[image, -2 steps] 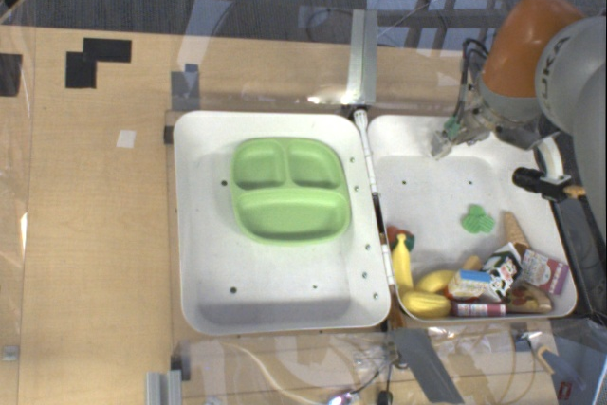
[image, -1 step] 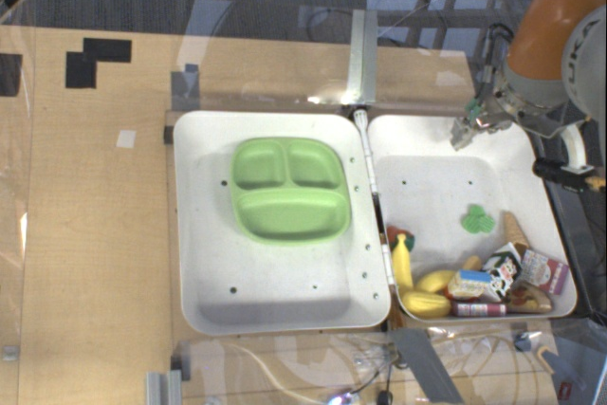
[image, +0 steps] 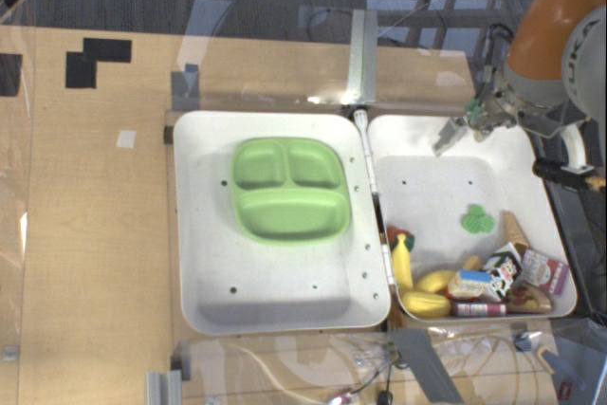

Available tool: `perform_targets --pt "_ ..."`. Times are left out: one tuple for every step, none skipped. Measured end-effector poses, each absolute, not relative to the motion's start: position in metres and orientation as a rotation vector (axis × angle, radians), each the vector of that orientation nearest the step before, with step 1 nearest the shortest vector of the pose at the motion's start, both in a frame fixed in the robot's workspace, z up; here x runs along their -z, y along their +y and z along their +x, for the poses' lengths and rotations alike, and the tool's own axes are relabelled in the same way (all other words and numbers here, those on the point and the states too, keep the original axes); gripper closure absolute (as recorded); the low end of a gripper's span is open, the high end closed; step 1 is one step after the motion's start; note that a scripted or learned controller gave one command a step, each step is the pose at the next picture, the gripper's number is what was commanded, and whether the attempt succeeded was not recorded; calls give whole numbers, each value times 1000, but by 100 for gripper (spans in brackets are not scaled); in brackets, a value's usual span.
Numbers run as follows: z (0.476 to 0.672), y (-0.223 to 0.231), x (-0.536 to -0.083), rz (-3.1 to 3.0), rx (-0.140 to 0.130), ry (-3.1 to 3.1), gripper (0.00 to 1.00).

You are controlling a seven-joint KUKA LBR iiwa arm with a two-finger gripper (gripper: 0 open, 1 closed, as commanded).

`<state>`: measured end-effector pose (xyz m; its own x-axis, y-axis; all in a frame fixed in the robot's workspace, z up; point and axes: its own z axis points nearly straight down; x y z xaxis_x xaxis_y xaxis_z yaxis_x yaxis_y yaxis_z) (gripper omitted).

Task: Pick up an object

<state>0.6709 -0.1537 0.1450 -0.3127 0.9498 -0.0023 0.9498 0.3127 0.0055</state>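
**A:** Where is the arm?

**B:** The grey arm with the orange band (image: 560,9) comes in from the right and hangs over the far right corner of the right shallow white plastic bin (image: 432,168). Its two-finger gripper (image: 457,133) points down and to the left, above the bare upper part of that bin.

**A:** Is the claw released or clenched?

**B:** I cannot tell. The tip is small and blurred. Nothing shows under it but white bin floor.

**A:** And the things to pick up?

**B:** They lie in the near part of the right bin, well apart from the gripper. A small green leafy toy (image: 478,220) sits alone near the middle right. Just beside it, towards the right wall, is a tan cone-shaped piece (image: 513,226). Along the near edge there is a heap: a yellow toy banana (image: 403,263) by the divider, with a small red piece (image: 395,235) at its top end, then a rounded yellow toy fruit (image: 434,282), a second yellow fruit (image: 424,303) touching the near wall, a small white and blue carton (image: 471,284) and a black and white printed carton (image: 505,268). At the near right corner lies a pinkish box (image: 545,270).

**A:** The left bin?

**B:** The left shallow white bin (image: 204,204) holds a light green plastic divided plate (image: 287,188) with three compartments, lying flat near its middle.
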Motion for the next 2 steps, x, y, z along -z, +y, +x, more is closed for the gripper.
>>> perform_targets --pt "596 -195 -103 1821 -2 2557 0" --pt "549 -179 -92 1719 -14 2604 0"
